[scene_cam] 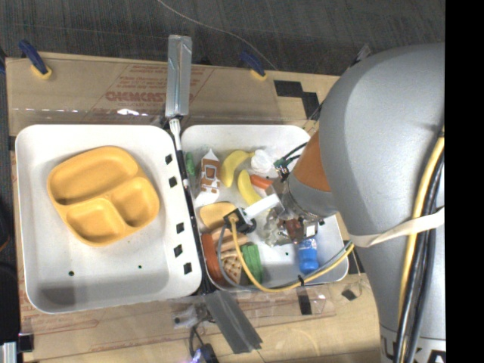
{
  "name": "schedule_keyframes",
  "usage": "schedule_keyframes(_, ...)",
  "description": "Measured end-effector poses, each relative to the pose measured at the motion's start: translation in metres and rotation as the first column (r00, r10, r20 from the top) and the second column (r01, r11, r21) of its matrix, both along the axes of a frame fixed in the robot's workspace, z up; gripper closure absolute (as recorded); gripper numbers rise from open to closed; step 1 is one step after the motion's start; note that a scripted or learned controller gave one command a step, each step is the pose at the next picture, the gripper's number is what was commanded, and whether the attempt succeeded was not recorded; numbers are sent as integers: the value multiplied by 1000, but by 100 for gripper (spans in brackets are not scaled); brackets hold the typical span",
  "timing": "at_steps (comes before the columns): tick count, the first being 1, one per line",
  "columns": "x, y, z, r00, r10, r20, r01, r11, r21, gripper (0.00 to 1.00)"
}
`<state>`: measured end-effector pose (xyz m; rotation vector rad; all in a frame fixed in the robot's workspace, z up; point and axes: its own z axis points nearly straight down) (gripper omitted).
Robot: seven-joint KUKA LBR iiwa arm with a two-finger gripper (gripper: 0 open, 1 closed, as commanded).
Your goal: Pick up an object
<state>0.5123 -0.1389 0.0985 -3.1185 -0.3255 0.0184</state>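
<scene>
Camera view has my claw (pixel 286 227) lowered into the right bin (pixel 227 134), at centre right of the frame among a heap of small things, and whether it is spread or pressed together I cannot tell, since my wrist and the clutter cover it. Anything I might lift lies close by: a banana (pixel 242 174) just above, a blue bottle (pixel 307 255) just below, while the yellow tray (pixel 102 193) sits alone in the left bin (pixel 45 293), well apart, so I judge I am low here because this bin is where the pickings are.
</scene>
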Motion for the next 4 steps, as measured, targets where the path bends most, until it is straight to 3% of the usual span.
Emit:
schedule_keyframes(1,57,48,-9,1000,11,7,-11,1000,1,100)
schedule_keyframes(2,83,47,39,1000,0,11,1,1000,-3,100)
schedule_keyframes(3,103,44,10,1000,9,7,-9,1000,-3,100)
schedule_keyframes(4,58,111,95,1000,5,15,-5,1000,0,100)
